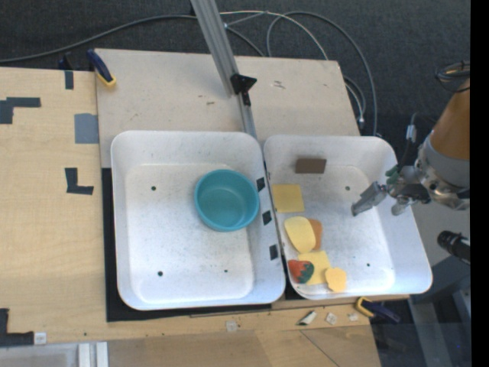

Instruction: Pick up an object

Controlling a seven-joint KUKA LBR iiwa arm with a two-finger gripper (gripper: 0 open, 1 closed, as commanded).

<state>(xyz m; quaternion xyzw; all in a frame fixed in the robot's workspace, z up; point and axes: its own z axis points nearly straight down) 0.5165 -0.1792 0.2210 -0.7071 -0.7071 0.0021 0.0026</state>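
while end effector [374,199] hangs above right white bin [405,258], finger state unclear, nothing visibly held; descent risks missing flat yellow square piece [289,198], well apart.

Arm [451,147]: one unit, at the right bin's [405,274] right rim. Upper casing rounded, with an orange band; below it a pale grey collar, smooth and cylindrical.

Wrist block: grey metal, angular, with small dark fittings and a hint of green at its inner side, over the bin's rim.

Gripper [370,202]: grey, slim, tapering to a point over the bin's floor; detail too small to make out.

Cable: a thin dark lead runs up from the wrist block.
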